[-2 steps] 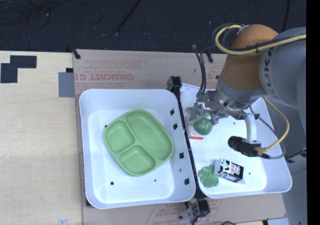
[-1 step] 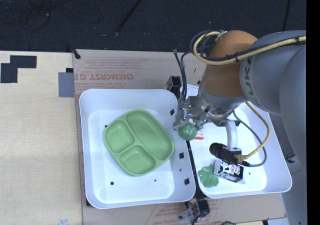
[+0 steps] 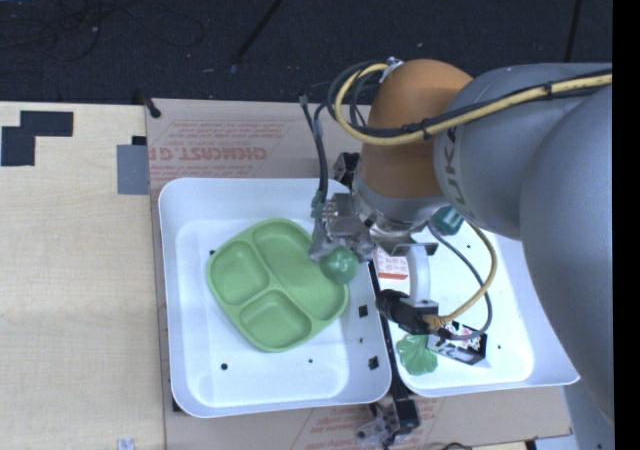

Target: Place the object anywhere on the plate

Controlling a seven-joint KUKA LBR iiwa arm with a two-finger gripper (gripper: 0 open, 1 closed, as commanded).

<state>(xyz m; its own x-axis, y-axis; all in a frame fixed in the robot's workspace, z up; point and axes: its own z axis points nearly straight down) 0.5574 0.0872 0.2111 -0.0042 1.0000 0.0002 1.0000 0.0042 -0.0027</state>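
With the gripper (image 3: 335, 250) pinching a small green object (image 3: 340, 264) between its fingers directly over the right rim of the green divided plate (image 3: 272, 283), a release here risks the object rolling off into the left bin (image 3: 190, 338).

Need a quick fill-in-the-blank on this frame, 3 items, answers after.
1. The green plate lies in the ____ bin as the camera sees it.
2. The plate has ____ compartments.
3. The gripper hangs over the plate's ____ edge in this view.
4. A small green object lies in the ____ bin.

Answers: left; three; right; right
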